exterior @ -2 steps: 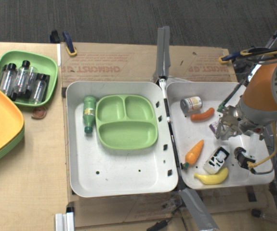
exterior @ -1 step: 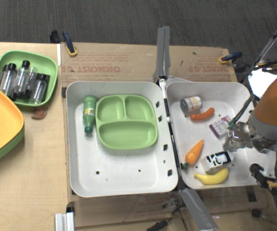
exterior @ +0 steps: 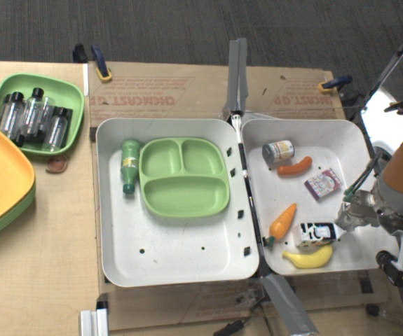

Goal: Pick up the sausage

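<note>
In the right bin (exterior: 355,135), the sausage (exterior: 295,167) lies untouched beside a can (exterior: 279,151). Gripper (exterior: 347,215) hovers near the milk carton (exterior: 317,233); its grip state apparently indeterminate. Approach pending: reach toward the sausage.

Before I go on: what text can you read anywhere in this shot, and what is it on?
"CHEMCAST", upside down in red: cardboard behind the left bin; a second red print further right is too partial to read.
Can: label too small.
Purple packet: print blurred.
Small carton: dark marks, unreadable.
Green bottle: label unreadable.
Vials in the green tray: nothing legible.
</note>
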Robot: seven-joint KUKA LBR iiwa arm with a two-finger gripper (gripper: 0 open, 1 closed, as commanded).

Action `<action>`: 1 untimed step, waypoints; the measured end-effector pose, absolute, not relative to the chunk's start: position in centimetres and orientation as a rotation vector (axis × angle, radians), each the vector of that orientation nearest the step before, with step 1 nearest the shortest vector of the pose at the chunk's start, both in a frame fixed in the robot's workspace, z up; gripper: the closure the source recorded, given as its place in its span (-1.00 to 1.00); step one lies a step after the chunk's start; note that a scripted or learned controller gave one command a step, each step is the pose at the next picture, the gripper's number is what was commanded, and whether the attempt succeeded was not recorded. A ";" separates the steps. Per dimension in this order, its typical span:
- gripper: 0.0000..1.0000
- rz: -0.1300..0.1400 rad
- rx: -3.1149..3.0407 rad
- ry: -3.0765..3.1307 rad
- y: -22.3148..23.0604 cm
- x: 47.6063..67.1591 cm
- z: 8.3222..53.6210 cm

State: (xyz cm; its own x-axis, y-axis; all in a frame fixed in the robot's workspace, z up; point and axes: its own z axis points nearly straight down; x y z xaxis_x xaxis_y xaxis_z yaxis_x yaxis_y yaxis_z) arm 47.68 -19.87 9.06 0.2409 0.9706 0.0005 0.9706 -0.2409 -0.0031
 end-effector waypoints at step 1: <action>1.00 0.001 -2.467 -1.942 -21.0 47.7 9.1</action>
